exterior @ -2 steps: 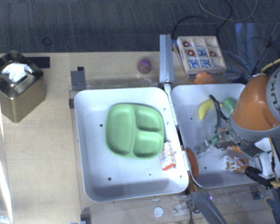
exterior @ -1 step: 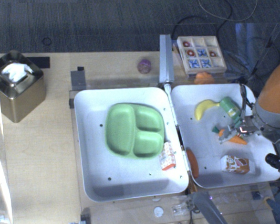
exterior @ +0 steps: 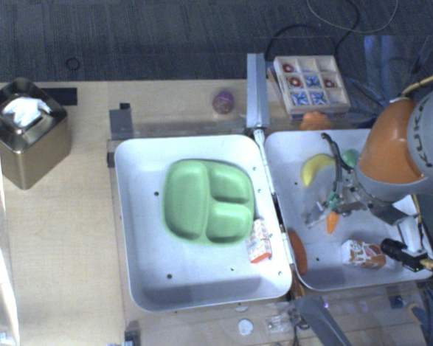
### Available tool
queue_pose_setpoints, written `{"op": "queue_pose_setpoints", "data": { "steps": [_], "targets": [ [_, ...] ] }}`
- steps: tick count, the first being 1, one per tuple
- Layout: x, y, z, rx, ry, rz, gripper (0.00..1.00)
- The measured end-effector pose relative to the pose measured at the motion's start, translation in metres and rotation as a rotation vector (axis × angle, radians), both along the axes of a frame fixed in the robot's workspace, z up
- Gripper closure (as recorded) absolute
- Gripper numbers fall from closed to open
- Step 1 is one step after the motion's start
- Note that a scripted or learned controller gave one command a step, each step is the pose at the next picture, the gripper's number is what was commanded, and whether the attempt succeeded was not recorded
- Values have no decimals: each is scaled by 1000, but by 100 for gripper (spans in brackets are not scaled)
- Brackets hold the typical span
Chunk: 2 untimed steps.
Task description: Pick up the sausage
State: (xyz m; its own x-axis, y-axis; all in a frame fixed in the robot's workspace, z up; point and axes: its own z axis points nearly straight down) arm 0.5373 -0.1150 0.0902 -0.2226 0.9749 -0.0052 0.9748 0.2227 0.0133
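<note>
The sausage (exterior: 298, 251), a reddish-brown oblong, lies against the left wall of the right bin (exterior: 321, 272) near its front corner. My gripper (exterior: 328, 209) hangs low over the middle of that bin, up and to the right of the sausage and apart from it. It sits right above a small orange carrot (exterior: 332, 222). The grey arm with its orange band (exterior: 389, 149) reaches in from the right and hides the bin's right side.
A yellow banana (exterior: 314, 168) lies behind the gripper, and a brown-and-white packet (exterior: 363, 254) lies at the front right. The left bin (exterior: 147, 284) holds a green divided plate (exterior: 207, 199) and a small red-and-white carton (exterior: 259, 242). A tic-tac-toe board (exterior: 311, 83) and a tissue box (exterior: 24, 130) stand on the bench.
</note>
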Motion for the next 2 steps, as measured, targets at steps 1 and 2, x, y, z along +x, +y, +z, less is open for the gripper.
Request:
{"op": "queue_pose_setpoints", "data": {
  "steps": [1,2],
  "targets": [
    [2,24,0,-5,-3,240,0],
    [8,-2,0,-5,-1,369,0]
  ]
}}
